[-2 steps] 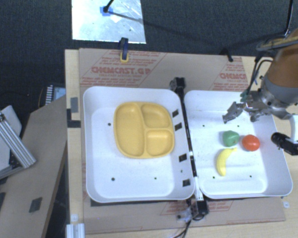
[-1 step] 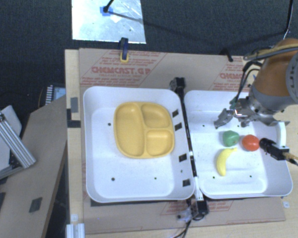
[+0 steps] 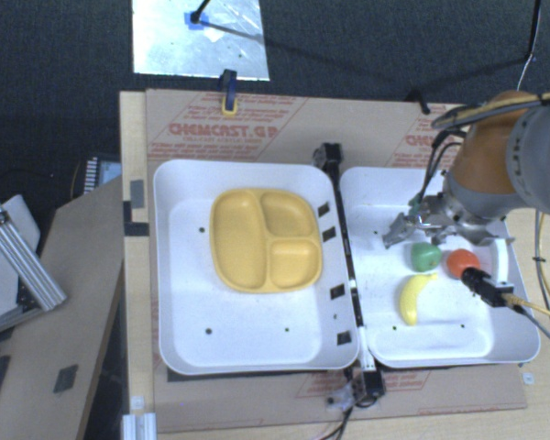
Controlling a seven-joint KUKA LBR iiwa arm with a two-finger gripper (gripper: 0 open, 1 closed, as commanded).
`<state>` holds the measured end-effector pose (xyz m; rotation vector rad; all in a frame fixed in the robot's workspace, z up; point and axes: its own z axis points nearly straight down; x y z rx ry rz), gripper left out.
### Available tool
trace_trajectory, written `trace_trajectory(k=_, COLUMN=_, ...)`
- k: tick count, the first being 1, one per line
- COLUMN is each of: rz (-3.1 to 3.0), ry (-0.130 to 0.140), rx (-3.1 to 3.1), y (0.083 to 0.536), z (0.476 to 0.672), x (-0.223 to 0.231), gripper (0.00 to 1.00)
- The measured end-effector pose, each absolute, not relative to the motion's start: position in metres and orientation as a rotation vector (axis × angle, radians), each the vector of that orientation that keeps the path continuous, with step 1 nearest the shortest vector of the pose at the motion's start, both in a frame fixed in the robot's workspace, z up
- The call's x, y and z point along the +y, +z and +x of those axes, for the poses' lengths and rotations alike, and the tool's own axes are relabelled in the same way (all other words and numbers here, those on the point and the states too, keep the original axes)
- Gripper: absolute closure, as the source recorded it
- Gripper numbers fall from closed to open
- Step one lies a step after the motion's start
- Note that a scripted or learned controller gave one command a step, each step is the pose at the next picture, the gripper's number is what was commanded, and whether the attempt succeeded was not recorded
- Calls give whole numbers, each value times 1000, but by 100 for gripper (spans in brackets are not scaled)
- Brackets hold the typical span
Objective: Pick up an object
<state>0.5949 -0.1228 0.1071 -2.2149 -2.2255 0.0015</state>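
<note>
Right bin [image 3: 440, 342]: banana [image 3: 415, 297] nearest, then green ball [image 3: 425, 257] and orange ball [image 3: 462, 263], just below the gripper [image 3: 412, 225]; jaw state cannot be told. Left bin [image 3: 179, 273]: yellow plate [image 3: 264, 240]. Beyond, board [image 3: 229, 126] printed "CHEMCAST".

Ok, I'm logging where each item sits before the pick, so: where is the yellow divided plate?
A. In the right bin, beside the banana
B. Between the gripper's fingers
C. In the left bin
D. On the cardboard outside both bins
C: the yellow divided plate lies flat in the left bin, while the banana, green object and orange object sit in the right bin.
</note>
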Motion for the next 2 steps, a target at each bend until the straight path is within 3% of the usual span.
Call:
trace_trajectory(k=1, rz=-2219, ry=0, rx=-2224, y=84, z=596, x=-122, gripper=0)
trace_trajectory(k=2, rz=-2221, ry=-3, rx=-2226, y=95, z=597, x=-123, gripper=100)
